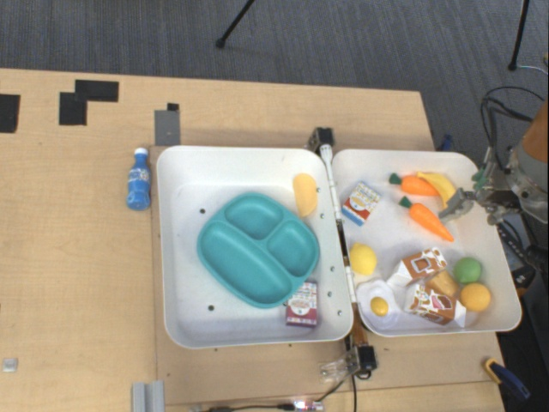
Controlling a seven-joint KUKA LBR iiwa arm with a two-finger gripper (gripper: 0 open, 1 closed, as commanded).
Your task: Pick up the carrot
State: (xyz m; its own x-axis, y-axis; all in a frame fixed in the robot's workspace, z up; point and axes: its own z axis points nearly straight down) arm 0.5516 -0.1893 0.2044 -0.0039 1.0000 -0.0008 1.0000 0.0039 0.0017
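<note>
Two orange carrots with green tops lie in the right bin [489, 247]. One carrot [426, 219] lies slanted near the bin's middle right. The other carrot [417, 184] lies just above it, touching a yellow banana [440, 184]. My gripper [463, 201] hangs at the bin's right side, just right of the lower carrot's tip and close to the banana. Nothing is visibly held in it.
The right bin also holds a milk carton [361, 202], a lemon [363, 259], a fried egg [378, 303], two brown cartons [426, 283], a green ball [467, 270] and an orange [474, 297]. The left bin holds a teal divided plate [257, 247], a yellow oval [304, 193] and a small carton [302, 305]. A blue bottle [138, 178] lies on the bench.
</note>
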